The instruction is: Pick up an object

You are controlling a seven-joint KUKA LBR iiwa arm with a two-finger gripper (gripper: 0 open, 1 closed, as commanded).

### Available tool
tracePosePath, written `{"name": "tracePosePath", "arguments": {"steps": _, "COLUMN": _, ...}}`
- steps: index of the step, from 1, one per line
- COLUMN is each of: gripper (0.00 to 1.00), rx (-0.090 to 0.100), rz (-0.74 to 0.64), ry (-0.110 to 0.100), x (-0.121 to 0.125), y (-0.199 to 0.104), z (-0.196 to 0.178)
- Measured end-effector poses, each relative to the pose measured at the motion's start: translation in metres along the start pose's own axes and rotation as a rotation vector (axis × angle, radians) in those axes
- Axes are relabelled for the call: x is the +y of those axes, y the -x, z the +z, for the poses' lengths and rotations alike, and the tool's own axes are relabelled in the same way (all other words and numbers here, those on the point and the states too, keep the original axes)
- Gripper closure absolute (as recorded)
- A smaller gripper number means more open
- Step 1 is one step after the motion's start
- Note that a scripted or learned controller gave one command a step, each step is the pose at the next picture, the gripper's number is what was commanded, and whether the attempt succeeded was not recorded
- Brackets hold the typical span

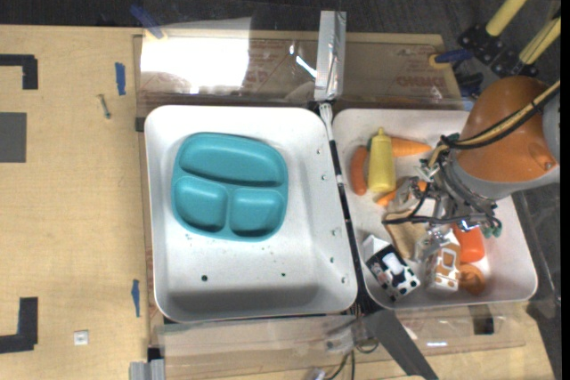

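**A:** What do you see at the far left, well away from the pincer?

**B:** The left bin [169, 138]. In it lies a teal tray [230, 184] with three compartments, and it sits in the upper half of the bin. It is far to the left of the pincer, in the other bin.

**A:** And closer to the pincer?

**B:** In the right bin [521, 280], up and to the left of the pincer, a yellow bottle [381, 163] lies. An orange carrot-like piece [358, 170] touches its left side, and one more orange piece [411, 147] is just right of its top. Down and left of the pincer there is a small black-and-white cow toy [394, 271], near the front wall.

**A:** Where is the pincer itself?

**B:** The gripper [438, 231] hangs low over the middle of the right bin, under the orange band of the arm [506, 133]. Cables and the wrist cover it, so I cannot tell if it is wide or narrow, or if something is in it.

**A:** And to its right?

**B:** Some orange objects [469, 246] lie just beside it, down and right, and they touch each other.
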State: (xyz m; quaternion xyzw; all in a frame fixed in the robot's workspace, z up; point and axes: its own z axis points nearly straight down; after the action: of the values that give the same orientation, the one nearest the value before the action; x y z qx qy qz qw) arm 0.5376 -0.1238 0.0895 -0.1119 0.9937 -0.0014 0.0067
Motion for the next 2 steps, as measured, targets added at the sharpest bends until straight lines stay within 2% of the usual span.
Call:
{"name": "tracePosePath", "arguments": {"steps": 1, "gripper": 0.0, "rx": -0.003, "rz": -0.049, "ry": -0.002, "x": 0.024, "y": 0.018, "z": 0.0}}
{"name": "tracePosePath", "arguments": {"steps": 2, "gripper": 0.0, "rx": 0.001, "rz": 0.026, "ry": 0.001, "x": 0.025, "y": 0.03, "z": 0.0}}
